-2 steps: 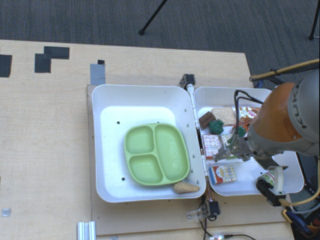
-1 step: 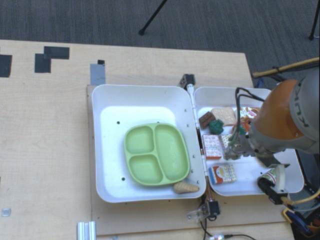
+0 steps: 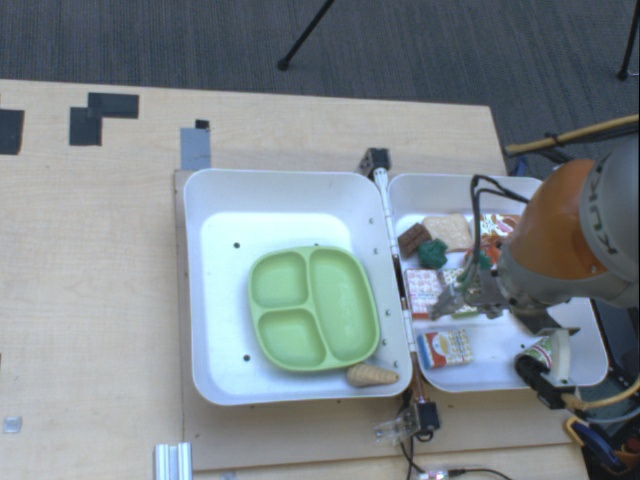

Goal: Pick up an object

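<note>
Bench (image 3: 90, 268) of pale wood bears two white bins (image 3: 210, 268); grey carpet (image 3: 200, 28) beyond; jaws (image 3: 462, 300) state unclear

Surface (image 3: 90, 268) showing pale matt wood grain. Bins (image 3: 215, 298) looking smooth white plastic, faintly glossy. Green divided plate (image 3: 312, 308) appearing smooth plastic. Floor (image 3: 200, 18) showing rough grey carpet.

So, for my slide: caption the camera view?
Arm reaching into right bin of clutter; green tray in left bin.

Left white bin (image 3: 215, 298): green three-compartment plastic plate (image 3: 314, 308) fills centre, open floor at left; right white bin (image 3: 590, 353) crowded with small packets.
</note>
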Robot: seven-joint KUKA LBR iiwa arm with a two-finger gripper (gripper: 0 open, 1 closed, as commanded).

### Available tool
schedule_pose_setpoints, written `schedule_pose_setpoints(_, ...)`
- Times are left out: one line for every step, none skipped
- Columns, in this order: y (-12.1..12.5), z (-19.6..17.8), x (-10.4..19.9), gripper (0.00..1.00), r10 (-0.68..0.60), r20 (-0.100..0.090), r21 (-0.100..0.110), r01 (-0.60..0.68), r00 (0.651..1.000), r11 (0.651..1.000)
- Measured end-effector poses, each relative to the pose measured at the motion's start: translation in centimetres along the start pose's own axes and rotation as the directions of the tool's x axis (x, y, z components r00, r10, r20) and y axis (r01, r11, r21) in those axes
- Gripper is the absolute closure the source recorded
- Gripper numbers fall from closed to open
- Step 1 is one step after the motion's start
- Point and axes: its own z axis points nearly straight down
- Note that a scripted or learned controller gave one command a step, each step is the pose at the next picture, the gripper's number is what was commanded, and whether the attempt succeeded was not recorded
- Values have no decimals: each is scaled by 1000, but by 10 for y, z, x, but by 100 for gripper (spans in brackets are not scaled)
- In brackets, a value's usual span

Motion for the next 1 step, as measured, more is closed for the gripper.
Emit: schedule_pose_setpoints(-6,32,-3,0,9,-1,13,-9,1000,1000)
